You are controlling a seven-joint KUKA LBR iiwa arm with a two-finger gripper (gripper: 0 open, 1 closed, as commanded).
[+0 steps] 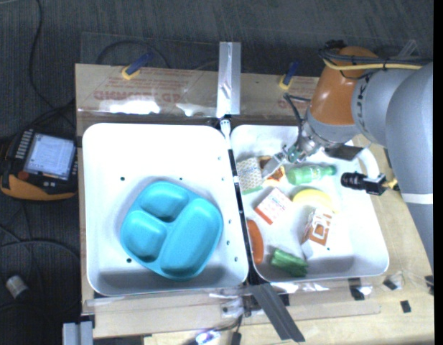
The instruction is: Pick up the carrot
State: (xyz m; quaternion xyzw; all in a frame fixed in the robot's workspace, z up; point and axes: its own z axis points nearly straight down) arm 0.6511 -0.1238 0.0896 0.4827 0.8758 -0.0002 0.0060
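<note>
Two white bins sit side by side on the tabletop [92, 85]; the carrot [255, 240] lies along the left wall of the right bin [365, 263], well apart from the hand [293, 153], whose grip I cannot tell. It looks light, stiff and smooth, probably best pinched across its middle. Clutter crowds it: a green bottle [309, 172], small cartons, and a blue divided tray [171, 228] in the left bin [106, 192].
</note>
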